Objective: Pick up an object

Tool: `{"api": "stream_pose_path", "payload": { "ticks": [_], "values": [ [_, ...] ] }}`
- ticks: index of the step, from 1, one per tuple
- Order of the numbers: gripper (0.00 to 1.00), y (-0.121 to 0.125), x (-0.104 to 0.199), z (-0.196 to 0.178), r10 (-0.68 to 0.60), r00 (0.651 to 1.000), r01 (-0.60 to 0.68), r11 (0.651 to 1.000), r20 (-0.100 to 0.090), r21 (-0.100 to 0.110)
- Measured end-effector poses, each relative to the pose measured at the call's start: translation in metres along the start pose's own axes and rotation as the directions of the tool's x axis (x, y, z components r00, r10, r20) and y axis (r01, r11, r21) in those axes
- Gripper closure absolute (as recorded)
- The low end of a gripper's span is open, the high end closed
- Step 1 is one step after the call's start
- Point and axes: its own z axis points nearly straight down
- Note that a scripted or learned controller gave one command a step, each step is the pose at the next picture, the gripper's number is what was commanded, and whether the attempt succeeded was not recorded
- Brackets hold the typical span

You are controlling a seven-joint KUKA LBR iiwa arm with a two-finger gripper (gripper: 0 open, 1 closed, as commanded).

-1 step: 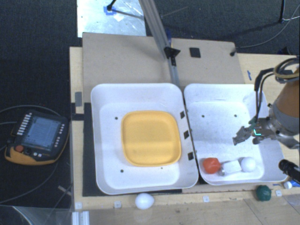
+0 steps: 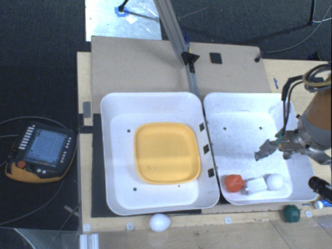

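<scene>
Hovering end effector (over right bin)

A square yellow plastic plate lay in my left white bin; a small red ball and a white egg-shaped object lay in the right white bin.

Both bins, left bin and right bin: smooth white plastic, slight sheen. Yellow plate: matt plastic, smooth. Red object: smooth, slightly glossy. White egg-shaped object: smooth, glossy highlight. Bench top: flat matt board, cardboard-like tan. Floor: dark, rough carpet-like texture. Slanted pole: grey metal, dull finish. Arm's orange band: smooth, satin.
</scene>
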Motion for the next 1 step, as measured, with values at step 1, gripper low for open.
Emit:
{"api": "stream_pose_path", "payload": {
  "ticks": [1],
  "values": [
    [0.0,0.0006,0.0012,0.0617,0.0,1.0,0.0,1.0,-0.001,0.005]
  ]
}}
